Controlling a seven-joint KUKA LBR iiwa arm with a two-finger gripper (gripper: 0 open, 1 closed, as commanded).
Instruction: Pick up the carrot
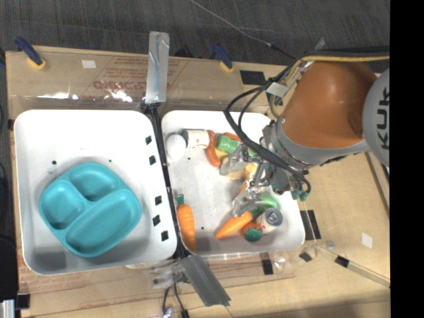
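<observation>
Nearest your lens is the arm's orange band (324,105), hanging over the 2 o'clock corner of the right bin (202,191). The carrot (230,227) lies on that bin's floor at about 5 o'clock, with its pointed end aimed toward 8 o'clock and its green top toward 4 o'clock. It rests on the floor and is not lifted. The gripper (254,189) sits just beyond its thick end, at the carrot's 1 o'clock, low among the toys. You cannot tell from this angle whether it is spread or closed, and nothing shows the carrot caught in it. A small round can (270,217) lies just beside the carrot at its 2 o'clock, so that end is crowded. A second orange piece (186,227), possibly another carrot, stands along the bin's wall at 7 o'clock, apart from the rest. A green and orange cluster of toys (225,148) sits at the bin's 12 o'clock. Across the divider, the left bin (40,138) holds a teal divided plate (89,207), and both bins sit on the tan worktop (358,230). You appear to be at the approach step, with the grasp not yet made. The next move calls for shifting toward 7 o'clock, centring over the carrot's body, straddling it across its width and staying clear of the can.
</observation>
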